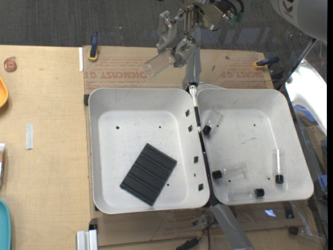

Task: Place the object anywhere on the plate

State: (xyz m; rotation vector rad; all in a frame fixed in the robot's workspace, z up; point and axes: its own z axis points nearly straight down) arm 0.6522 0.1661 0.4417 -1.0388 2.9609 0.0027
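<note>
A dark ribbed rectangular plate (149,173) lies at a slant on the floor of the left bin (104,139). My gripper (177,55) hangs high over the cardboard behind the bins, near the divider line between them. It is shut on a clear plastic tube (157,64), which sticks out to the left and slightly down from the fingers. The tube and gripper are well behind and above the plate, outside both bins.
The right bin (291,139) holds several clear tubes with black caps, e.g. one (210,123) near the divider and one (278,163) by the right wall. Clamps (93,48) (263,63) hold the cardboard. Small items lie on the wooden bench at left.
</note>
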